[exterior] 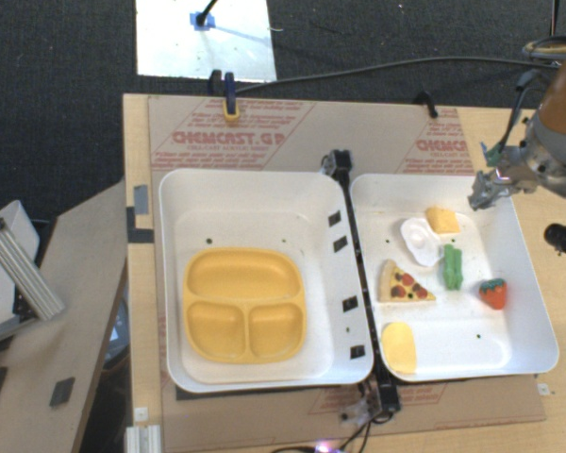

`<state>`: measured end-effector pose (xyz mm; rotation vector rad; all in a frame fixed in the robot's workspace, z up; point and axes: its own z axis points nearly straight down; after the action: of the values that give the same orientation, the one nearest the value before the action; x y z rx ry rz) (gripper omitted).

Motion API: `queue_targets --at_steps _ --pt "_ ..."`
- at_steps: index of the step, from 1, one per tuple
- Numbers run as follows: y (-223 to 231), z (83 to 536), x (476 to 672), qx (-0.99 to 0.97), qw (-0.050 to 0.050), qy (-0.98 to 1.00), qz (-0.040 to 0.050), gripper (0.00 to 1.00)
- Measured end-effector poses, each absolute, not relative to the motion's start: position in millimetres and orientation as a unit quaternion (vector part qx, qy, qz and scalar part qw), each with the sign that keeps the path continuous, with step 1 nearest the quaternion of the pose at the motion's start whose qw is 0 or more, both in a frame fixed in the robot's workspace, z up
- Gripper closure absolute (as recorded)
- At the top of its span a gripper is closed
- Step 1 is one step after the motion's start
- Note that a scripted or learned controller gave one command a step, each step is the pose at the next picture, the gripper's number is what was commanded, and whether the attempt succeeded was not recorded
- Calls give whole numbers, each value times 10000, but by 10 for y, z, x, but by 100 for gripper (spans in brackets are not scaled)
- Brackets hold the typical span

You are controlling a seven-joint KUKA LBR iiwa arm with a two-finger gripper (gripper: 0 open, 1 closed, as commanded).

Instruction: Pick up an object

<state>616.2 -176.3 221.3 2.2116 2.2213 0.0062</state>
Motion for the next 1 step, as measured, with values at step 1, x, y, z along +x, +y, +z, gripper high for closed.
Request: queue_targets --at_steps 1 --pt "-1762 2200 6171 7053 14 7089 8 100"
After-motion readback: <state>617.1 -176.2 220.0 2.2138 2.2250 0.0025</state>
